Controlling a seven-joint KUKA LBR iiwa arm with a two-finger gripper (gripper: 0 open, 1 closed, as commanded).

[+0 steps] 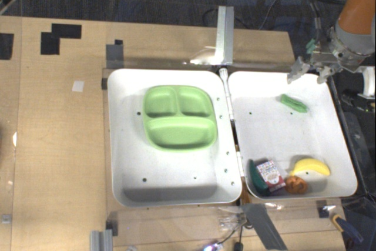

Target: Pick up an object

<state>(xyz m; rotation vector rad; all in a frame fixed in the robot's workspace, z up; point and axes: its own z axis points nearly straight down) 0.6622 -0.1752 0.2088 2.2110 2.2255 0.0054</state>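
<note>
Gripper (309, 71) hangs over far right corner of right bin (258, 126), fingers spread apart, nothing between them. Small green object (294, 103) lies just below it on the bin floor, apart from the fingers. Near edge of the same bin: banana (311, 168), small printed box (269, 171) on a dark green item (257, 176), brownish-red lump (296, 184) touching the box. Left bin (123, 126) holds a green divided plate (178, 117), three compartments, lying flat.
</note>
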